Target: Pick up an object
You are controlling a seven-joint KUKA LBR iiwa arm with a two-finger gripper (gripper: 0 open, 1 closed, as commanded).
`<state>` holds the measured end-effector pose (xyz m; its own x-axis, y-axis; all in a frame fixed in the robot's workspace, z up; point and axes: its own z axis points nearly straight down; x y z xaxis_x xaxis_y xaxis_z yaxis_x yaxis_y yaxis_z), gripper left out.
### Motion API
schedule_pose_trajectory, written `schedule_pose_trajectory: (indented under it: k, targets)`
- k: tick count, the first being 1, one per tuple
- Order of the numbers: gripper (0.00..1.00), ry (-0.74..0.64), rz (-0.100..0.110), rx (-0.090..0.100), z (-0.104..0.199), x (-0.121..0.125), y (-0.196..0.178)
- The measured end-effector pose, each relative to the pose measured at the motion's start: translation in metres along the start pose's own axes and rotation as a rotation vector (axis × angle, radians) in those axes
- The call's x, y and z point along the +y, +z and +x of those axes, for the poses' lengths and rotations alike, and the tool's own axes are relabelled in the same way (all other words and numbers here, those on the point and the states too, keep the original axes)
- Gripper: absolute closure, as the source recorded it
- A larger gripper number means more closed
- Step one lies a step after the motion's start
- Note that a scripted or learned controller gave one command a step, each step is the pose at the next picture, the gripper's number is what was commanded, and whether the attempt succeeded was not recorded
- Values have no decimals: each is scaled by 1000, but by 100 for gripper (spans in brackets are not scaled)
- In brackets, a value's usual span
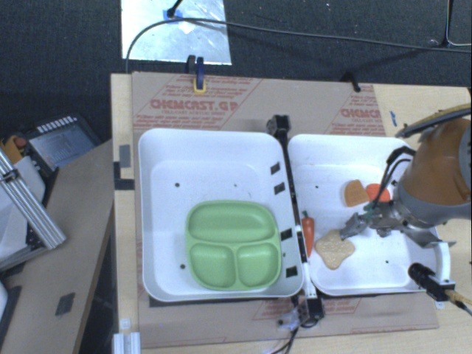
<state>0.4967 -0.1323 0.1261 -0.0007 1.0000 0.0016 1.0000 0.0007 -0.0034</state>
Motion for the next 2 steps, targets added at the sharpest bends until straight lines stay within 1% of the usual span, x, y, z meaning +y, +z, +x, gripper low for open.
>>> schedule_pose_trajectory:
  k: [1,2]
  targets:
    - [100,-1,-6,-2,-1,2,-13]
    - [100,-2,-10,-3,-4,1,-57]
